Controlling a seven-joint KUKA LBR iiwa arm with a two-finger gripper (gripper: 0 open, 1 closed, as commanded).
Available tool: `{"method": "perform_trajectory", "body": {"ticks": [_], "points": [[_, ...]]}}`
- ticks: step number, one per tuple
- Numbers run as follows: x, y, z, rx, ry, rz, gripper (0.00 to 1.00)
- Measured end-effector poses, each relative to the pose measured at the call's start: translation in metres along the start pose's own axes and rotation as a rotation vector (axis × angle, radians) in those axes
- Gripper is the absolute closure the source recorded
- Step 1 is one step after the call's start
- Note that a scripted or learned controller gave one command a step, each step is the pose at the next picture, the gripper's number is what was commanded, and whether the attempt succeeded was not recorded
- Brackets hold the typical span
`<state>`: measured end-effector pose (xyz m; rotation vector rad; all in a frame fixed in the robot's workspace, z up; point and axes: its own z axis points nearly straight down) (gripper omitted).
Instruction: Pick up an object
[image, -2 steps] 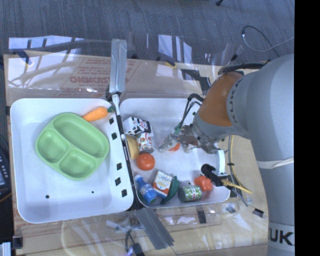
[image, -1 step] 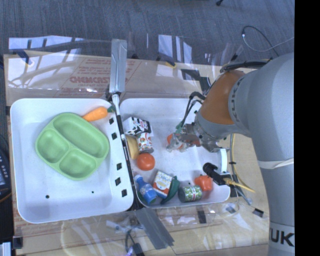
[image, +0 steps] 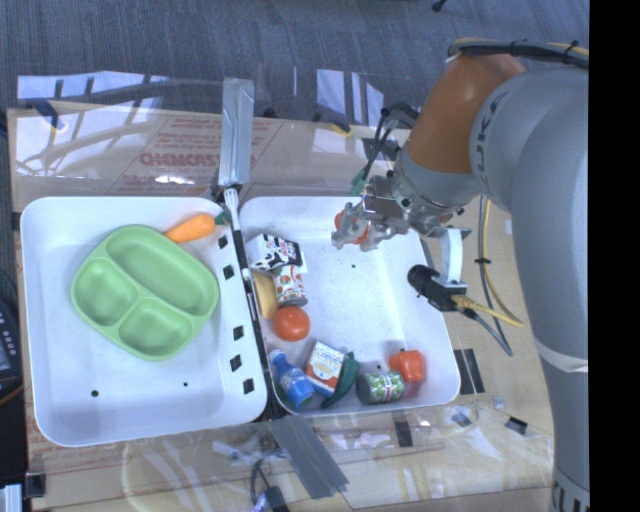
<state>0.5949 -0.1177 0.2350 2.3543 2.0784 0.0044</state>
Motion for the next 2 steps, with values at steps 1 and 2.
{"method": "perform_trajectory", "body": {"ticks": [1, 2], "points": [[0.042, 0.008, -0.138, 0.0, -0.001, -0.088, 1.0], [0.073, 0.052, -0.05, 0.012, -0.002, -0.102, 1.0]]}}
